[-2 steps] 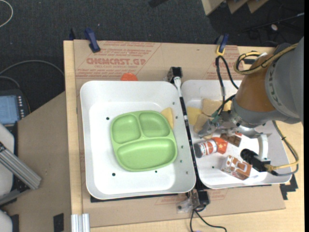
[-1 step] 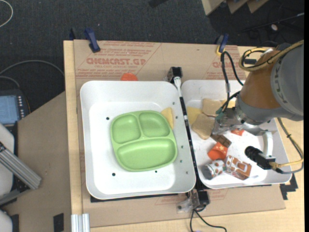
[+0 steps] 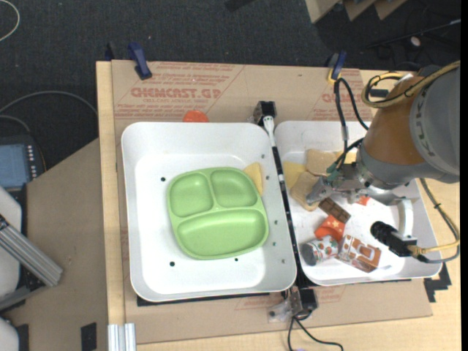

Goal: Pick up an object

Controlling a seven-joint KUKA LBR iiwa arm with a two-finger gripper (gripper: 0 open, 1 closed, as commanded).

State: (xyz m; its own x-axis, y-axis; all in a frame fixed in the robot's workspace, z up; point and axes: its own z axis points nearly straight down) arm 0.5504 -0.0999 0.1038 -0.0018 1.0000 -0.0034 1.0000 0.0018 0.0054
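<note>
Brown block (image 3: 334,209) lies in the right bin (image 3: 311,129), just on the near side of the hand (image 3: 325,190), which hangs low over that bin's left half beside two pale tan pieces (image 3: 295,178); whether the hand is open or closed, or has hold of anything, cannot be told. Nearer in the same bin sit an orange-red piece (image 3: 329,229), a small can (image 3: 319,251) and a patterned box (image 3: 360,254). The left bin (image 3: 139,196) holds a green divided plate (image 3: 217,212).

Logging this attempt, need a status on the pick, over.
Gripper low over right bin, grasp not confirmed. Nearest: brown block, pale yellow piece. Orange item, small can, patterned box crowded alongside.
</note>
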